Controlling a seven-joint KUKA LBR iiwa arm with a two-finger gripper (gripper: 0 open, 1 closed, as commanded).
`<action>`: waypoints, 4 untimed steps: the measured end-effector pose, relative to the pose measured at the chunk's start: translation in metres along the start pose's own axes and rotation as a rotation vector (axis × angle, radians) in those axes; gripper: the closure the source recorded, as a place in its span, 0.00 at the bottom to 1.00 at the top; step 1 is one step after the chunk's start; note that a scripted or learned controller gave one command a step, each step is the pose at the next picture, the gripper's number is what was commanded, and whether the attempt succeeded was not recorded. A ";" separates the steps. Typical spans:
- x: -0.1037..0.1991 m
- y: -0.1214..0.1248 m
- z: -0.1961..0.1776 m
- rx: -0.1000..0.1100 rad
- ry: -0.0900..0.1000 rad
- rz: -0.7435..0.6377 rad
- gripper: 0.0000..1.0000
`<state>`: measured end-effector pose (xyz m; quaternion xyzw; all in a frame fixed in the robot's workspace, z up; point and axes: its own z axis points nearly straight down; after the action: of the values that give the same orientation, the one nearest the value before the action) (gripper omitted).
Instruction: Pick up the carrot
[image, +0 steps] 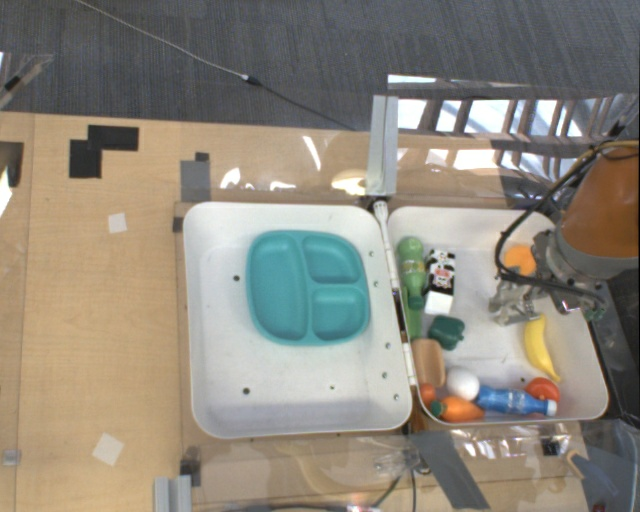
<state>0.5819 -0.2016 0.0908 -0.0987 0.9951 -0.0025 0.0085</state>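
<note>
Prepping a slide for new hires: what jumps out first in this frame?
The teal divided plate lying alone in the left bin catches the eye first. Next is the clutter in the right bin: a yellow banana near its right wall and the carrot at its near edge beside a white egg. The gripper hangs over that bin's right half, beside the banana.

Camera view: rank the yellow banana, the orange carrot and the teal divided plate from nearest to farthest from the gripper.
1. Yellow banana: right bin, just below the gripper.
2. Orange carrot: right bin's lower left corner, beside the white egg.
3. Teal divided plate: left bin, across the divider, farthest.
</note>
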 end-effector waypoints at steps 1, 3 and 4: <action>0.072 0.009 -0.001 0.001 0.002 -0.132 1.00; 0.001 -0.003 -0.070 -0.006 0.004 -0.711 1.00; 0.027 0.002 0.001 -0.003 0.002 -0.878 1.00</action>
<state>0.5551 -0.2047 0.0898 -0.5124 0.8587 -0.0043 0.0058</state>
